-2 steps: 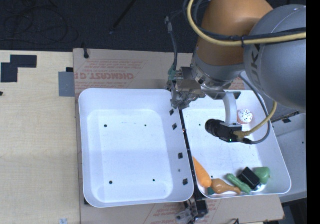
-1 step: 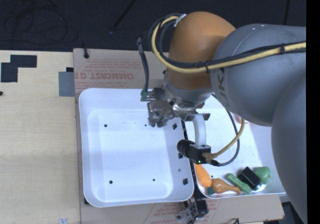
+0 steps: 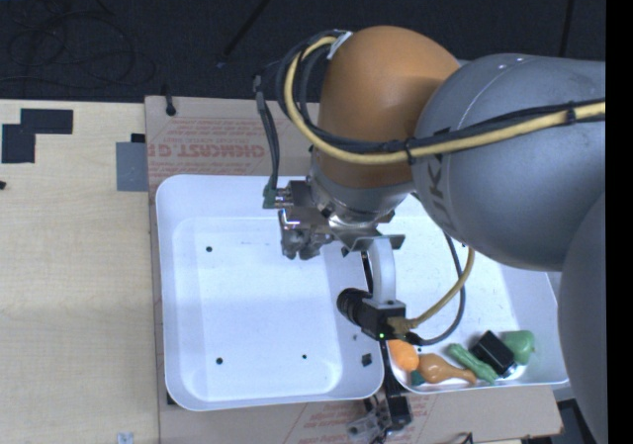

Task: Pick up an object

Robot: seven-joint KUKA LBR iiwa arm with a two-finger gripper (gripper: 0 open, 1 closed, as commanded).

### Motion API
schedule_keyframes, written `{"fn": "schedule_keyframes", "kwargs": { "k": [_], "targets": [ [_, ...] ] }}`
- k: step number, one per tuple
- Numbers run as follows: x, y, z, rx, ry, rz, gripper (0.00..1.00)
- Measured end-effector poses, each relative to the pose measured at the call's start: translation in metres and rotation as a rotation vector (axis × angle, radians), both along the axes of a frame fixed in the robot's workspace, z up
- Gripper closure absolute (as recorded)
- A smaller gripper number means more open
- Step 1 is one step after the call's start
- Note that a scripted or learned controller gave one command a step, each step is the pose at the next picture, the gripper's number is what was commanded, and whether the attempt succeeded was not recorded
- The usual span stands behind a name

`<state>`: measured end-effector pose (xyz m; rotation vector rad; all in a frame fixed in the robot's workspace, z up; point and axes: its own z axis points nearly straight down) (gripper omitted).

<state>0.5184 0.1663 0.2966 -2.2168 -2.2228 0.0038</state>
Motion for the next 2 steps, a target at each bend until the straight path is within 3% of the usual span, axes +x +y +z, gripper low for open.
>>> {"fn": "schedule_keyframes", "kwargs": {
  "k": [1,2],
  "targets": [
    [0.021,0.081,-0.020,0.000,0.002,0.003,1.00],
    [0.115,0.076,0.067,0.001,-0.012,-0.001,1.00]
  ]
}}
